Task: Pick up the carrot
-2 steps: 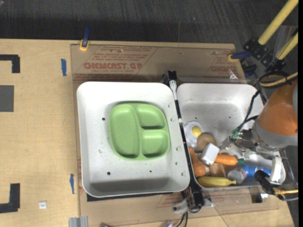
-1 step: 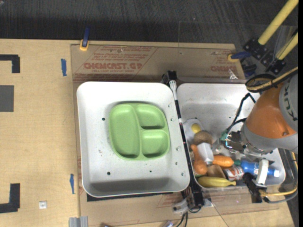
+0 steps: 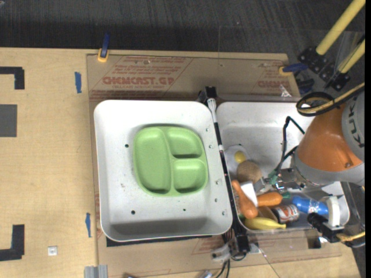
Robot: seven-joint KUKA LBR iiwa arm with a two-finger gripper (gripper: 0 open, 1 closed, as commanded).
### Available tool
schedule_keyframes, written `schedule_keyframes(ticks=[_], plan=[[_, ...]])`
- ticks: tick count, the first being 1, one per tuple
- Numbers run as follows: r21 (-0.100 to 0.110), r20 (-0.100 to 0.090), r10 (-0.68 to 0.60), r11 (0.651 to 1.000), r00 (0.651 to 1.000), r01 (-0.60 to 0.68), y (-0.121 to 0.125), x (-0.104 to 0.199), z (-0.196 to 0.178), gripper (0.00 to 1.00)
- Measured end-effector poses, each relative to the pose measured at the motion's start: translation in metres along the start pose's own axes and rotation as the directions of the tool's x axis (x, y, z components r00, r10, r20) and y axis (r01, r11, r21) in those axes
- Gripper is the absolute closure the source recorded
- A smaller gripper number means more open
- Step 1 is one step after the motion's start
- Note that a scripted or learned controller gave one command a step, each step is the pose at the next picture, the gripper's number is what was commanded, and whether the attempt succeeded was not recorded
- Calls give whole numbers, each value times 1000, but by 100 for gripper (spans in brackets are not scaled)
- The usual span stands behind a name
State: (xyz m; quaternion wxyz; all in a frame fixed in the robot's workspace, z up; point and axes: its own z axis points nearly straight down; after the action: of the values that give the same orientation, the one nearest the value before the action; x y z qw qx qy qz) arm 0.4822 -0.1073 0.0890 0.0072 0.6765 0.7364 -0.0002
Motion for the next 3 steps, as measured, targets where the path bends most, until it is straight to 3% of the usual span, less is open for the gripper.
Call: schedule_keyframes(ticks=[1, 2, 3], plan=[[-28, 27, 9, 1000, 1000, -8, 5, -9, -14, 100], [-24, 28, 67, 998, 997, -66, 2, -7, -3, 100], [3, -9, 114, 993, 993, -114, 11, 59, -98, 100]])
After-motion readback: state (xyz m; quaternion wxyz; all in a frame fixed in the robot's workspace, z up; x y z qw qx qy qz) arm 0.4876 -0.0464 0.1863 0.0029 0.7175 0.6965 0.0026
